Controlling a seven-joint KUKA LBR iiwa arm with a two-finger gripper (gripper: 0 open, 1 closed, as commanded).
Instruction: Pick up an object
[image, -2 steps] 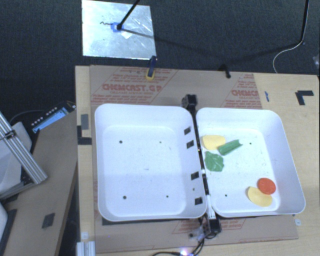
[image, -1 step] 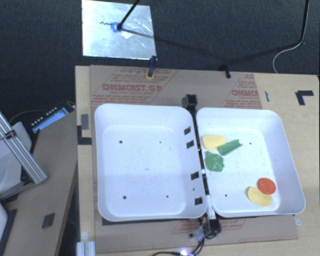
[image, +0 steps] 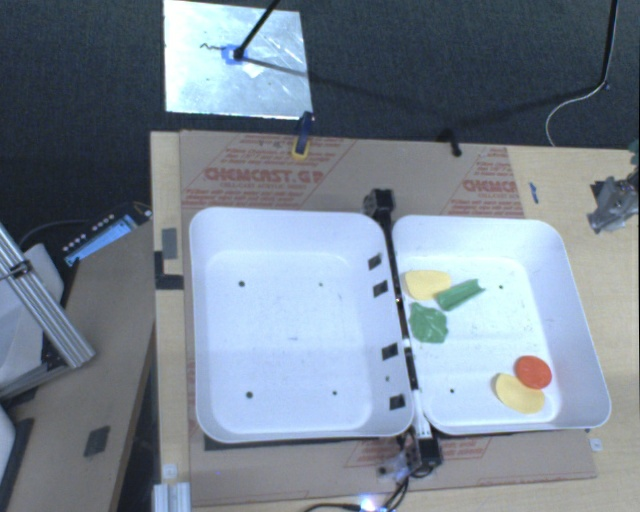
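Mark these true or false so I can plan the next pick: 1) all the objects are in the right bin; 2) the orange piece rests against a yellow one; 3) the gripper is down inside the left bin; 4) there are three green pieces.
1) True: every object lies in the right bin.
2) True: the orange piece touches the yellow piece near the front corner.
3) False: the gripper sits by the bench's right edge, outside both bins.
4) False: two green pieces, beside another yellow piece.
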